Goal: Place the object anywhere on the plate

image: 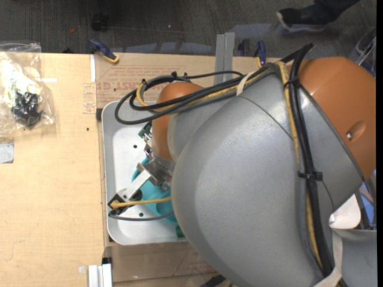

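The arm reaches in low over the white bin and covers most of it. Its gripper hangs just above a teal plate that lies on the bin floor towards the near side. That position suits a placing move, since the wrist points straight down at the plate's surface. The bulk of the wrist hides the tip, so I cannot tell whether the jaws are apart, together or clamped on anything. Nor can I tell where the object to be placed is: it may sit under the wrist or between the jaws, but nothing identifiable shows there. A small green scrap peeks out beside the orange band, too hidden to name. Only a sliver of the plate is exposed, and its edge lies near the bin wall, so a drop aimed too far out would probably land on bare bin floor. The bin rests on a cardboard sheet held by a blue clamp. On the table, well apart to the left, lies a clear bag of small black parts, out of the arm's way.
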Controlling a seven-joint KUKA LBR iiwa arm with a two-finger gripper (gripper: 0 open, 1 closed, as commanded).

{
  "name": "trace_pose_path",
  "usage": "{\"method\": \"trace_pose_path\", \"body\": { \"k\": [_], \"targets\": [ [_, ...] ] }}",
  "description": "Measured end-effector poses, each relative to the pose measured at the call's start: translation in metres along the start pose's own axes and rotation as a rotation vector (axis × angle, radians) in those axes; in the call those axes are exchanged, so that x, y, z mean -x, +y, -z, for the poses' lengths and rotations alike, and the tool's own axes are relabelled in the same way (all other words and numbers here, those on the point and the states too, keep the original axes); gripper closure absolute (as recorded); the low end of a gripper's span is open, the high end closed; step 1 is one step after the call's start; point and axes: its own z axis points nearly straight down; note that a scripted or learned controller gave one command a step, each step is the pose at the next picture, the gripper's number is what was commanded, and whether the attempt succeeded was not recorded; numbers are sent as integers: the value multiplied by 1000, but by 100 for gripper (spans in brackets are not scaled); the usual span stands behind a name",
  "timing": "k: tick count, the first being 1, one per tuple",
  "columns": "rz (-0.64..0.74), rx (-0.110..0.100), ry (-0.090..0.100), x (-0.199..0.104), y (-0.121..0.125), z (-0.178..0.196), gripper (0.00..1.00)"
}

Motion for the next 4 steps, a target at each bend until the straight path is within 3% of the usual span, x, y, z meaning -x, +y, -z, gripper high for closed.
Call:
{"method": "trace_pose_path", "body": {
  "k": [1,2,3,4],
  "targets": [
    [-323,2,-14,-6,83,115,100],
    [-236,-2,-17,19,7,17,100],
    [-72,0,-15,-46,36,91,100],
    [-454,3,-4,-9,-3,16,100]
  ]
}}
